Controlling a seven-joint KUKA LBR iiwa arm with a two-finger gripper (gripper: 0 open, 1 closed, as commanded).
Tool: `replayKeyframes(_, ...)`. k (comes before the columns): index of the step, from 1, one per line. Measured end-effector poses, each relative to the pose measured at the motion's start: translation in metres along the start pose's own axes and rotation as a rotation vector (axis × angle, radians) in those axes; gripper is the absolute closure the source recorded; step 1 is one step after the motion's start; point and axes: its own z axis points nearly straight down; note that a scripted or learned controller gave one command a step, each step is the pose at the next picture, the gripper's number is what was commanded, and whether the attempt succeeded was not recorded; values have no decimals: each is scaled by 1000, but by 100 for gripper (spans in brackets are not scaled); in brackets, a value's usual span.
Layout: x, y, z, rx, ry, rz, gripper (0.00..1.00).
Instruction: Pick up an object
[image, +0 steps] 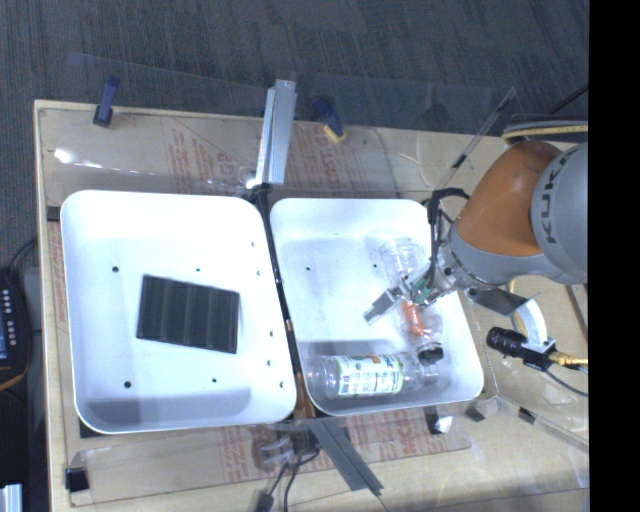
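Camera view, gripper (400, 297) low in right bin (330, 230), plastic bottle (365, 375) below it, clear cup (398, 255) above, grip state honestly unclear, dark pad (188, 313) in left bin (100, 220).

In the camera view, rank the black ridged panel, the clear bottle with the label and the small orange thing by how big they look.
1. Black panel, left bin.
2. Bottle, lying along the right bin's near wall.
3. Orange thing, clearly smallest, beside the tool.
All sit at similar depth, so the order is safe.

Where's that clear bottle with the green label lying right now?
The bottle lies on its side along the near edge of the right bin, just below the hand.
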Motion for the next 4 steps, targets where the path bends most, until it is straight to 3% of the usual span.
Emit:
replayKeyframes(1,2,-4,-4,1,2,1,0)
replayKeyframes(4,-7,17,16,0,1,30,0)
